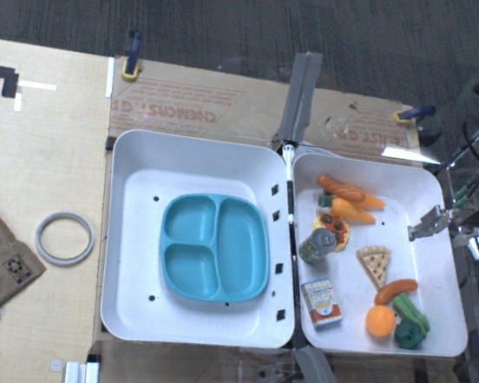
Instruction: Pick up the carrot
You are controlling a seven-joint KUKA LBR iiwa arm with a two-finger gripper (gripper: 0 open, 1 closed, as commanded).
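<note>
Claw: we see the gripper (432, 222) at the right bin's (450, 284) right wall; we cannot tell its state.
Carrot: we find the carrot (352, 212) well to the claw's left, touching a hot dog (345, 190).
Waffle: the waffle wedge (375, 265) lies below-left of the claw.

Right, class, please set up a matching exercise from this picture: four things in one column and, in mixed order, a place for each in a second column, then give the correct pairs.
Things:
1. teal divided plate
2. carrot
3. juice carton
4. grey tape ring

Places:
A. on the bench, left of both bins
B. near the front edge of the right bin
C. in the middle of the left bin
D. towards the back of the right bin, just in front of a hot dog

Pairs: 1-C, 2-D, 3-B, 4-A
</note>
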